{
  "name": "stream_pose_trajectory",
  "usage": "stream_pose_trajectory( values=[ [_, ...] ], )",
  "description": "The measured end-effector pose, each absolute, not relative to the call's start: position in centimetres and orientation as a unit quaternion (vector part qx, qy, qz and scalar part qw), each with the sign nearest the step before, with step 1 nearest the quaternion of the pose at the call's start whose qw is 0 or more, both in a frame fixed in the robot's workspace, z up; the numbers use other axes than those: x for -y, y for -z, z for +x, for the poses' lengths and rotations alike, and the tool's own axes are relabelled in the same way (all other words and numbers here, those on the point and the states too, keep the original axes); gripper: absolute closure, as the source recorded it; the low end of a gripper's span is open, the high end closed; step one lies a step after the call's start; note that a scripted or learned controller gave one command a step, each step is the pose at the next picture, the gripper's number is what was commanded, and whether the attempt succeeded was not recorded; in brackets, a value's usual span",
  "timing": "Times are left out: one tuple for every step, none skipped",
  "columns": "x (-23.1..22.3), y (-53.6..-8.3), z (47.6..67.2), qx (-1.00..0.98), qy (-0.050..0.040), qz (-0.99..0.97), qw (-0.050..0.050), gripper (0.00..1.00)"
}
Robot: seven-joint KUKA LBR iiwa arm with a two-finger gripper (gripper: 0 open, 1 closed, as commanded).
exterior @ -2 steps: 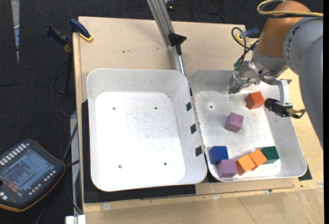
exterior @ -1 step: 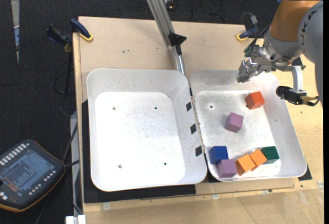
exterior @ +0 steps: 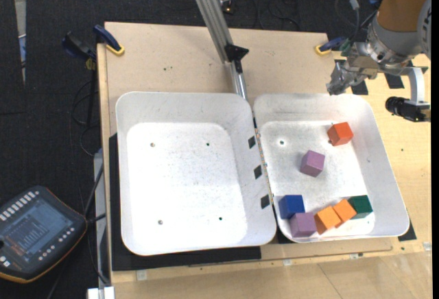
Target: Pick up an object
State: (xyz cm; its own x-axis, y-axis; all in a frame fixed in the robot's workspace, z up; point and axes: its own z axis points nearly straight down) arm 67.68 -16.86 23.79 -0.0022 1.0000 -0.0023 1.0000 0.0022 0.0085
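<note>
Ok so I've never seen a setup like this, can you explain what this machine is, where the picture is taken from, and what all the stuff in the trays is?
The picture comes from one fixed camera above a wooden bench, looking down at a slant. The grey and orange robot arm reaches in from the right, ending in a two-finger gripper that hangs over the far rim of the right shallow white bin. Nothing shows between its fingers. That bin holds small cubes: an orange one, a purple one, and along the near edge a blue, a purple, an orange and a green one. The left shallow white bin sits beside it. The grey handheld control tablet lies off the bench.
</note>
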Motion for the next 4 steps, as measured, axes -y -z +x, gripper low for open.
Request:
stream_pose_trajectory(
  values=[
    [16.9,-28.4,67.8,-0.708,-0.002,0.706,0.004,1.0],
    [12.1,-28.4,66.9,-0.71,-0.0005,0.705,0.0,1.0],
    [7.2,-26.7,66.9,-0.71,-0.0003,0.705,-0.001,1.0],
    [0.8,-25.7,66.8,-0.71,-0.0006,0.704,-0.001,1.0]
  ],
)
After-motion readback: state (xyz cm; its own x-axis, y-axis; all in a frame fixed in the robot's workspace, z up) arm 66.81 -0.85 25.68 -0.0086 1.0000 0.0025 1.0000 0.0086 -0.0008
